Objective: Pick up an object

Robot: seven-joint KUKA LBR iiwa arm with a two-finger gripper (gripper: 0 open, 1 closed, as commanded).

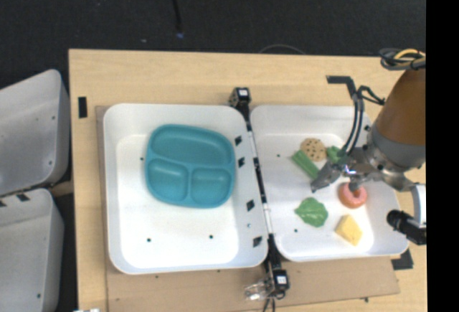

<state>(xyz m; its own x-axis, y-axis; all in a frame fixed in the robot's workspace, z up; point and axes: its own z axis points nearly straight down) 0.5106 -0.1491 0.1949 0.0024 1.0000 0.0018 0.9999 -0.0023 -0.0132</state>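
The gripper point(336, 176) hangs low in the right bin point(287, 246), just beside a green stick point(305, 163) and a pink ring point(352, 194) (whether it is open or closed, I cannot tell). A teal tray point(191, 166) lies in the left bin point(129, 246).

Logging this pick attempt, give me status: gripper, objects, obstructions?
Gripper low in right bin, nothing seen held. Closest: green stick, cookie, pink ring. Teal divided plate apart in left bin.
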